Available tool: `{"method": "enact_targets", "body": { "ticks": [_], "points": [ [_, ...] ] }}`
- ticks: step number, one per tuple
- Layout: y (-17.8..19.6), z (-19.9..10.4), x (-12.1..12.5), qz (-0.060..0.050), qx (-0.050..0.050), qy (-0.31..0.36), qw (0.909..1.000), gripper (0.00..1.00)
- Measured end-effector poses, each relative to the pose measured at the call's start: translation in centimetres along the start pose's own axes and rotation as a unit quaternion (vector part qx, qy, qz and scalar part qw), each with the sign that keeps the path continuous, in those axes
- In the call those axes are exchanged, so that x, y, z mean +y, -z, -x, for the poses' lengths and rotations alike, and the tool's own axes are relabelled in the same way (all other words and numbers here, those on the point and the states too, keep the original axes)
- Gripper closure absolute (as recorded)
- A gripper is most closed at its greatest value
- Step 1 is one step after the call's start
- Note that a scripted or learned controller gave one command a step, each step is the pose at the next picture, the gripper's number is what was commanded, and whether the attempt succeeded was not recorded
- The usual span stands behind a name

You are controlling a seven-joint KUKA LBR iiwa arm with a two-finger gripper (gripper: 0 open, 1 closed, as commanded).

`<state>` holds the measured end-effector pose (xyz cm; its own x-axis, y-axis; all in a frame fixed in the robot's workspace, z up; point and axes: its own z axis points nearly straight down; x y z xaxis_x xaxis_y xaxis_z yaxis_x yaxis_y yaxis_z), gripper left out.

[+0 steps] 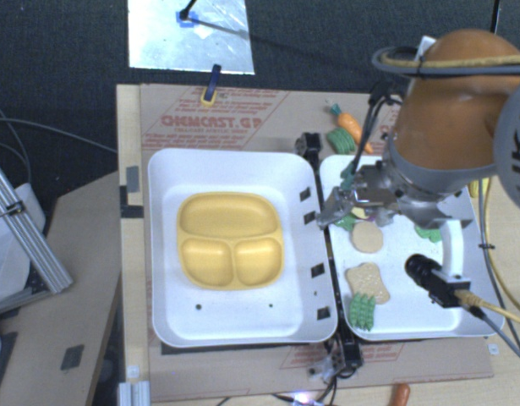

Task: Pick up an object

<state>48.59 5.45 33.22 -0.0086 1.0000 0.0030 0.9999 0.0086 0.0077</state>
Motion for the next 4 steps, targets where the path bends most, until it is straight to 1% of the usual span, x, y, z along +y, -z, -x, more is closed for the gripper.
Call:
{"method": "enact_targets", "body": {
  "ticks": [1, 2, 3, 4],
  "points": [
    [0.7, 0.2, 0.2, -0.001, -0.001, 0.0, 1.0, 1.0],
    [-1.6, -12.6, 0.0, -0.004, 0.0, 0.004, 1.0, 1.0],
    [-2.3, -9.5, 0.2, -0.004, -0.002, -0.005, 1.0, 1.0],
    [-15.6, -2.7, 3.7, -0.008, -0.004, -0.008, 0.9999, 1.0]
  ]
}}
